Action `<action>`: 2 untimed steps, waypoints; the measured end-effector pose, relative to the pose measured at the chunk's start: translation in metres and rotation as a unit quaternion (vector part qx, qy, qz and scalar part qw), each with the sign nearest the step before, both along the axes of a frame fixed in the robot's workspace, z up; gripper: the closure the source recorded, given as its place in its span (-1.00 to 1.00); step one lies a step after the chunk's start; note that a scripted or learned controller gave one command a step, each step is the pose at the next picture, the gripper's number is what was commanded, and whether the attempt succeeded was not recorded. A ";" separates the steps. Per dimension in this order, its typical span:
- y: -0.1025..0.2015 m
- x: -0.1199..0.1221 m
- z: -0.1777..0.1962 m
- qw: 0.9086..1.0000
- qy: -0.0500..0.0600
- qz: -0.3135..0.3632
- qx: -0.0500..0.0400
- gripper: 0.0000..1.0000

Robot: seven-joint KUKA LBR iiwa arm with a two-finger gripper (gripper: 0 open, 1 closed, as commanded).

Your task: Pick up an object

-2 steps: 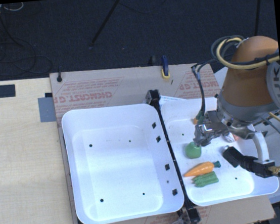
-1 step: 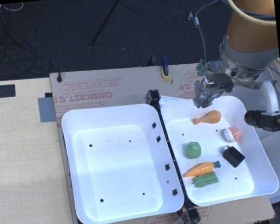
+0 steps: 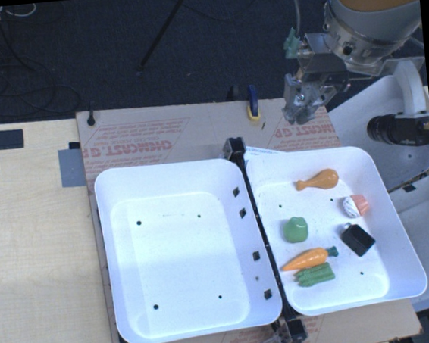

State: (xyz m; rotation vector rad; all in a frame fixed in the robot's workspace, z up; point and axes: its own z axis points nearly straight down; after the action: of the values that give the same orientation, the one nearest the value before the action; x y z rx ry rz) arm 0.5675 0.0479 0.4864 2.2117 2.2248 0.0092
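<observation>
Up at about one o'clock, above the bench's far edge, the gripper (image 3: 299,110) hangs short of the right bin (image 3: 388,187); whether its claw is open or closed I cannot tell from where I stand. Nothing is in it that I can see.

Any of the small things in the right bin would serve. At the bin's twelve o'clock lies an orange drumstick toy (image 3: 318,181), which looks light and stiff, likely smooth plastic; I'd take it across the thick end, since the thin neck might slip. At the centre sits a green lump (image 3: 296,229), rounded, which could roll out of a pinch. Toward six o'clock a carrot (image 3: 307,258) lies touching a green pod-like piece (image 3: 315,274), so closing on one may nudge or catch the other. At three o'clock a red-and-white piece (image 3: 353,206) lies near a black block (image 3: 357,239); the block's flat faces look easiest to clamp.

At nine o'clock, the left bin (image 3: 115,238) adjoins along a clipped seam. The drumstick stands well apart from the rest, so little obstructs a descent there.
</observation>
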 end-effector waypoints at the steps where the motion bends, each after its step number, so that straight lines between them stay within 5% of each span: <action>1: 0.060 0.061 -0.071 1.000 0.005 -0.001 -0.001 1.00; 2: 0.174 0.070 0.058 1.000 0.000 0.003 0.003 1.00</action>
State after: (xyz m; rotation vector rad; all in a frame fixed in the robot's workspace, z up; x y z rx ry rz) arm 0.6373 0.2219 0.5442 2.2078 2.2329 0.0162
